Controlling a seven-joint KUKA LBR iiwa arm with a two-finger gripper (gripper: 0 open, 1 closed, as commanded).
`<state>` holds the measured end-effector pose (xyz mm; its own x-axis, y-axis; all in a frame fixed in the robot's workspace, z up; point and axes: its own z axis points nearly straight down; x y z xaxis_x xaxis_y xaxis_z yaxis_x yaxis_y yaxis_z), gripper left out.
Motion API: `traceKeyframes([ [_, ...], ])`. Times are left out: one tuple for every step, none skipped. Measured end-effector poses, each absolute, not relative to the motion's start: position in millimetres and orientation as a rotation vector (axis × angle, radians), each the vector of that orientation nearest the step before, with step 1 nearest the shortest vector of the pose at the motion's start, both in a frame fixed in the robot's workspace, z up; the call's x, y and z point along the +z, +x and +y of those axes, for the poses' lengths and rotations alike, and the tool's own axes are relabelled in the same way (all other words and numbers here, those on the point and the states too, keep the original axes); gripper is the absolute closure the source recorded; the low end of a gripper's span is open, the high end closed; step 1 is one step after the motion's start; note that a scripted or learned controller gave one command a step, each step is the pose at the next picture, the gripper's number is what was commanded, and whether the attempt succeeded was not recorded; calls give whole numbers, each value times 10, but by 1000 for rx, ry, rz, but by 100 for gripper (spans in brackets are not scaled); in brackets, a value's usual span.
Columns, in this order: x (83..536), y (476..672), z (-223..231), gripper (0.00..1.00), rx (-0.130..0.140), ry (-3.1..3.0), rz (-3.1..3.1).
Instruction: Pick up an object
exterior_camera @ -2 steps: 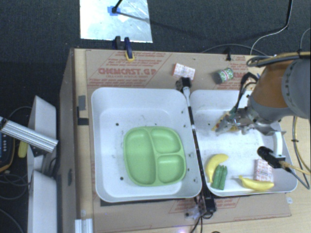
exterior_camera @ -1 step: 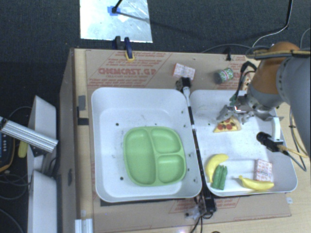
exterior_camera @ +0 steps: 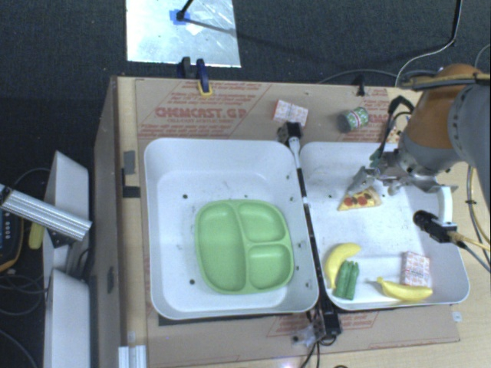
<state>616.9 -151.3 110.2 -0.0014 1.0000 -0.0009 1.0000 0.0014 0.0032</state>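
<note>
The pizza slice [exterior_camera: 360,201] lies flat in the far left part of the right bin [exterior_camera: 453,263], close to the divider between the bins. The gripper [exterior_camera: 362,181] hangs just above its far edge, and whether the claw is wide or narrow cannot be told. Nearer in that bin lie a banana [exterior_camera: 338,257], a green vegetable [exterior_camera: 347,279], a second banana [exterior_camera: 403,290] and a small packet [exterior_camera: 415,267]. The left bin [exterior_camera: 165,175] holds a green tray [exterior_camera: 244,245].

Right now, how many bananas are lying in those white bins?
2, both in the right bin: one banana near its front left, beside a green vegetable; the other banana at its front right edge. None seem hidden.
</note>
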Motion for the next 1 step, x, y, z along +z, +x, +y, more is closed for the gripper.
traceKeyframes([
  [851,6233,-1558,0,2,2216,2223],
])
